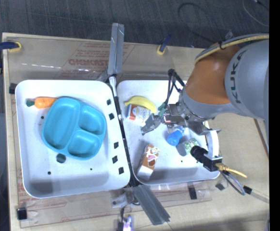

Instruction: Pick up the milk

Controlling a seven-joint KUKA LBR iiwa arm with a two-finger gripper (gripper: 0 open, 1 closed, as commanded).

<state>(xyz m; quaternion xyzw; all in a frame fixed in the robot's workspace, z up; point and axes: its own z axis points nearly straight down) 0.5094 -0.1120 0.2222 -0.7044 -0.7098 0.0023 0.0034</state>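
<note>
Over the right bin (130, 88), the gripper (152, 123) hangs low with nothing between its fingers; they look spread apart. The milk (149, 160) is a small carton lying near the bin's front wall, left of centre, tilted with its top toward the arm. It sits apart from the gripper, nearer the camera.

Carton is white and brown with a printed face, slim, box-shaped, likely light and easy to knock over or slide.

For a clean pick the arm should probably shift toward the front wall, turn the wrist so the fingers straddle the carton's narrow sides, then drop straight down. The wall leaves little room on that side. A blue bottle (174, 136), a banana (141, 102) and a small packet (139, 112) lie near the gripper; best kept out of the path.
</note>
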